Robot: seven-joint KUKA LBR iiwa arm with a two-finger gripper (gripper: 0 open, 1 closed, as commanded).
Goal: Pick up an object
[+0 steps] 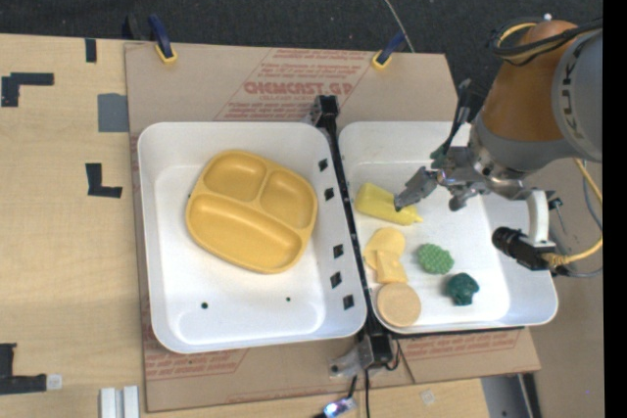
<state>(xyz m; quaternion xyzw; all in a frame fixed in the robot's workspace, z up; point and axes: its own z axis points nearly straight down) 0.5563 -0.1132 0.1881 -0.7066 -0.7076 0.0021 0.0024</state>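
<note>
The right bin (509, 313) holds several toy foods. A yellow wedge (376, 202) lies near its left wall. Below it are a pale yellow piece (385, 253) and a round tan disc (399, 304). A light green floret (435, 258) and a dark green one (460, 288) sit to the right. My gripper (432, 200) hangs over the middle of this bin, open, with nothing between its fingers. Its left fingertip (406, 200) is at the right end of the yellow wedge.
The left bin (162, 210) carries a yellow divided plate (253, 209). A black divider strip (338, 210) runs between the bins. The grey arm with its orange band (524, 103) reaches in from the right, with cables beside the wrist.
</note>
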